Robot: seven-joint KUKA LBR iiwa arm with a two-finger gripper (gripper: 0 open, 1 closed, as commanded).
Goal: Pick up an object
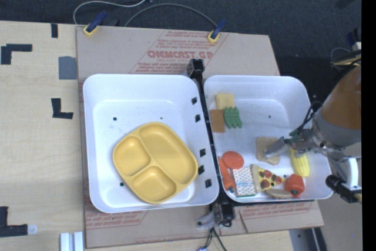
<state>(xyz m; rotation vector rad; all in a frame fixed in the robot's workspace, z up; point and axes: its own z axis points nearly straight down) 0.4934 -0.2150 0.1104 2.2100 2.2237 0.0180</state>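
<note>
Across the middle of the frame, two white bins are seen side by side on the counter (35,126). The left bin (97,103) is occupied by a large yellow divided plate (154,161). The right bin (282,88) is scattered with toy food: a pizza slice (267,178) and a patterned card (243,180) along the lower edge, a corn cob (300,163) at lower right, a red disc (233,160), a green block (232,117) and a brown block (217,120) near the divider. From the right edge the arm (343,111) is reached in, and its gripper (281,149) is placed over a tan piece (267,147), the likeliest target. Whether anything is clasped cannot be told. A clean descent centred on that piece, kept clear of the corn cob just beside it, is advised.
</note>
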